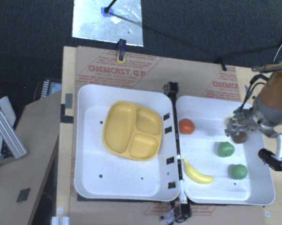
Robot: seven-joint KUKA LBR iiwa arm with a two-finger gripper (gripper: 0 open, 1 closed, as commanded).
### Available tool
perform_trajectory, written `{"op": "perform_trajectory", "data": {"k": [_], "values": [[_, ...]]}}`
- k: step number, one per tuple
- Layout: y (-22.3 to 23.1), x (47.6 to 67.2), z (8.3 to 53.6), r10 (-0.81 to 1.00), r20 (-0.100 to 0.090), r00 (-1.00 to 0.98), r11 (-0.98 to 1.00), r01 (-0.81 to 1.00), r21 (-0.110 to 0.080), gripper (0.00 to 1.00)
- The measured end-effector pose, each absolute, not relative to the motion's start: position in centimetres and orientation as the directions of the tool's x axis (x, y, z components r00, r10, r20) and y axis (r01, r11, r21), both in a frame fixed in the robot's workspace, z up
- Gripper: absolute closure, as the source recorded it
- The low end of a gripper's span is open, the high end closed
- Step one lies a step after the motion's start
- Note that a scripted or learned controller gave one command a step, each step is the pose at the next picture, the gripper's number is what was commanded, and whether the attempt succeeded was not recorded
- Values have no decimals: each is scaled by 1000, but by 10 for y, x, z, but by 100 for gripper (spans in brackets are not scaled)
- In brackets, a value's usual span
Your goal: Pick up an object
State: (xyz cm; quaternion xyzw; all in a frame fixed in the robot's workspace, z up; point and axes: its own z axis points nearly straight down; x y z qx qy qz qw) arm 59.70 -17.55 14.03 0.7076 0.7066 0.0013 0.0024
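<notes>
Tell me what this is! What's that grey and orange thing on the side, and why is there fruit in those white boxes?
That grey and orange thing is a robot arm. At its end is a gripper, like a hand with two fingers, for picking things up. The picture comes from one camera fixed above the bench, looking down at a slant.

The two white boxes are shallow bins. The left bin holds a yellow plate with three sections. The right bin holds toy-looking food: a tomato, a banana and two green fruits.

The gripper hovers over the right bin, near the upper green fruit. I can't see that it holds anything.
</notes>
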Motion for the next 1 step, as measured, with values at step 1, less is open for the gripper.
{"op": "perform_trajectory", "data": {"k": [1], "values": [[-175,599,206,1000,-2,-4,4,1000,9,100]]}}
